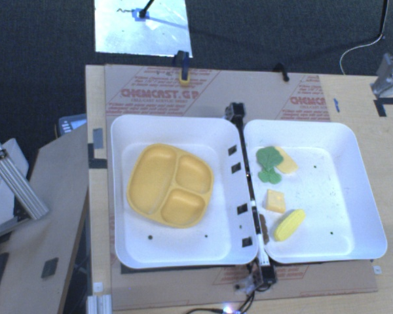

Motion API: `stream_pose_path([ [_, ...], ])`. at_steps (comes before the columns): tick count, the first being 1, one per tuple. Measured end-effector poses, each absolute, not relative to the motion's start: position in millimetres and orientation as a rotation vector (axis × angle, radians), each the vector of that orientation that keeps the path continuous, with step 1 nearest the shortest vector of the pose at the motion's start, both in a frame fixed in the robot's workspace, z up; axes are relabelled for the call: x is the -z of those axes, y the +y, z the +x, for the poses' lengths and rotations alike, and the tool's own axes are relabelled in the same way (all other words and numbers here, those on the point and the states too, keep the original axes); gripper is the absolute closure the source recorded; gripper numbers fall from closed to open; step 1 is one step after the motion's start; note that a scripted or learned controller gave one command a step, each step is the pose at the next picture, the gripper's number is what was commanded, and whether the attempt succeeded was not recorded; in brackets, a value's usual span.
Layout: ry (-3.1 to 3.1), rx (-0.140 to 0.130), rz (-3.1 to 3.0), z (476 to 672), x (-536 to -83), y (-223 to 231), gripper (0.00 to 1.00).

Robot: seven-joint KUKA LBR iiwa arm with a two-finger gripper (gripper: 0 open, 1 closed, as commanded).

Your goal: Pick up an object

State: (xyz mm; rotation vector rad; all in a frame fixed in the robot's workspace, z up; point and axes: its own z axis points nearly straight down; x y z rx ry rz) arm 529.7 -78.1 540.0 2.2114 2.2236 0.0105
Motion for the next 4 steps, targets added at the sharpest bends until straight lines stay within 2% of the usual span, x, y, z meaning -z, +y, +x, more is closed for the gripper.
stream_pose_path([
  [1,2.239,-0.008,2.203,485.0,-536,37,1.00],
  [2,2.212,-0.001,2.225,539.3,-535,-47,1.00],
  [3,2.246,-0.008,2.198,483.9,-536,118,1.00],
  [4,2.215,-0.005,2.221,577.4,-535,68,1.00],
])
